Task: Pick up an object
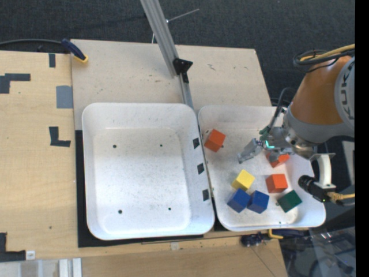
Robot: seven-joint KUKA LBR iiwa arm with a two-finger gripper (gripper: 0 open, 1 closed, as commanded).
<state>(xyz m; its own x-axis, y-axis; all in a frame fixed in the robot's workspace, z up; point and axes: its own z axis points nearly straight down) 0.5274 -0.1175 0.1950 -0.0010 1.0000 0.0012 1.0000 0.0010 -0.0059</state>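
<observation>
An orange-red block (279,160) lies in the right bin (230,117), touching the tool (253,150) — partly hidden under its wrist end. The tool's fingers stretch leftward from it (spread or clenched, I cannot tell). Another orange cube (277,182) sits just below; a yellow cube (244,179) is nearby.

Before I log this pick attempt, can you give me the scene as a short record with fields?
arm: reaches in from the right over the right bin
gripper: low over the right bin, near the red block
grasp: none seen
right bin contents: two orange blocks, yellow block, two blue blocks, green block
left bin: white
</observation>
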